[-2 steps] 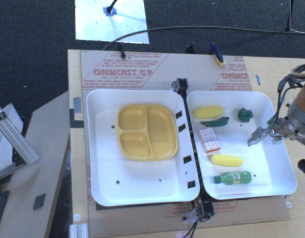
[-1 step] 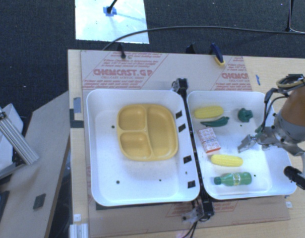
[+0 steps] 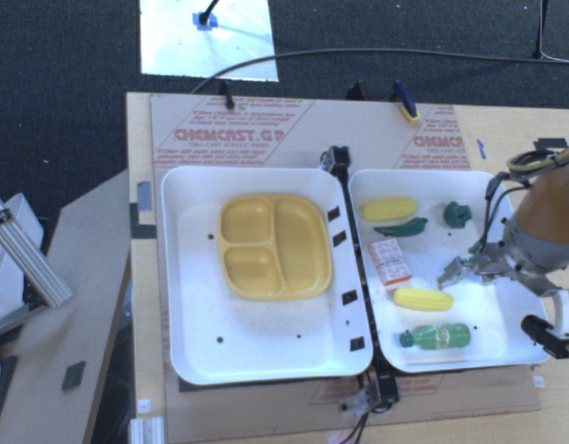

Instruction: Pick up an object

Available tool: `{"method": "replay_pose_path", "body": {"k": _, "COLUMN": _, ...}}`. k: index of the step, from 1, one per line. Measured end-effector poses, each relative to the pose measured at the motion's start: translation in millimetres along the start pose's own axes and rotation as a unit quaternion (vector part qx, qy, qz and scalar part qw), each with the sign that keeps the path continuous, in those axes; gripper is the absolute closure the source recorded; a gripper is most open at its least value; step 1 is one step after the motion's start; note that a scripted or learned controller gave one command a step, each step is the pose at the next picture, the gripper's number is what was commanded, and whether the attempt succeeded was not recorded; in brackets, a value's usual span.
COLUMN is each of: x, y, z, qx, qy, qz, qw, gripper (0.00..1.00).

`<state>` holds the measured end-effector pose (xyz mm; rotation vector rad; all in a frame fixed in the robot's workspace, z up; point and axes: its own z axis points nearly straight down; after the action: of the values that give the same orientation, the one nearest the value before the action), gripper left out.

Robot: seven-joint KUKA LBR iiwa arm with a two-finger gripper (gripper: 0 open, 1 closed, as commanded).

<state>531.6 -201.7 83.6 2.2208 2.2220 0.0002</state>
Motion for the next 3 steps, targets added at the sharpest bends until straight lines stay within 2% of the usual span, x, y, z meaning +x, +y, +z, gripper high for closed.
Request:
{"method": "replay_pose_path", "body": {"k": 1, "x": 0, "y": 1, "z": -12, "qx": -0.002, "qy": 0.0, "qz": 0.0, "qw": 1.0, "gripper": 1.0}}
{"method": "replay_pose_path", "body": {"k": 3, "x": 15, "y": 0, "z": -125, "qx": -0.003, "qy": -0.001, "qz": -0.003, "qw": 1.0, "gripper": 1.0}}
